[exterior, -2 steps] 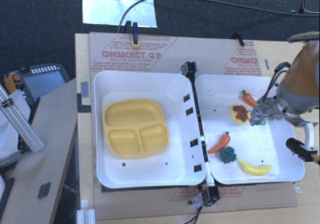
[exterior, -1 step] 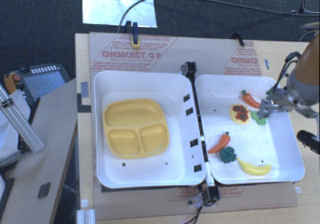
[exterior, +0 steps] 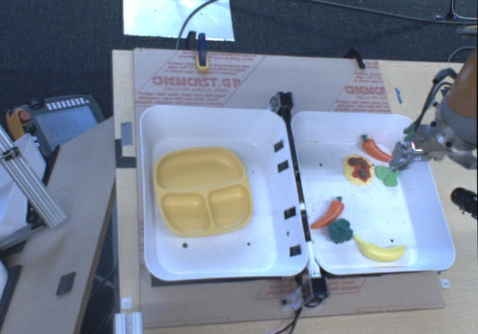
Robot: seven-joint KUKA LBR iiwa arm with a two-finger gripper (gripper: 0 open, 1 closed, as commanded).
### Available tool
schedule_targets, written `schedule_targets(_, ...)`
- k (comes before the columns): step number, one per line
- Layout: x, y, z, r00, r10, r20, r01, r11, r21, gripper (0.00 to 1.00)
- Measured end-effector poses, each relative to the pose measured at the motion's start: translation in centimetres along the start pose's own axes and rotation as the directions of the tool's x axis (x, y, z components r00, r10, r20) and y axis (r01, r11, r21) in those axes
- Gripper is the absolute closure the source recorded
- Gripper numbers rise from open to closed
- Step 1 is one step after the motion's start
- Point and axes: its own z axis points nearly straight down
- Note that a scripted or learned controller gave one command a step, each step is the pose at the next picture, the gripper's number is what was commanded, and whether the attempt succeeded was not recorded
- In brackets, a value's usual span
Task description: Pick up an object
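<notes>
In the right bin (exterior: 418, 205) lie several toy foods: a carrot (exterior: 375, 149) at the back, a small pizza slice (exterior: 358, 169), a green leafy piece (exterior: 387, 175), an orange chili pepper (exterior: 328, 213), a dark green broccoli (exterior: 340, 230) and a yellow banana (exterior: 381, 250) near the front. My gripper (exterior: 399, 156) reaches in from the right and hangs low just right of the carrot and above the green leafy piece. Nothing is seen held in it.
The left bin (exterior: 216, 125) holds a yellow divided plate (exterior: 202, 189). A black clip strip (exterior: 293, 190) runs between the two bins. A teach pendant (exterior: 63, 122) and an aluminium bar (exterior: 26, 179) lie off to the left of the bench.
</notes>
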Motion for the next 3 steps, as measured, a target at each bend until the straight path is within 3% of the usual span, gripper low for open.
schedule_targets(3, 16.2, 0.9, -0.5, 1.0, -0.004, -0.003, 0.004, 1.0, 0.002, 1.0)
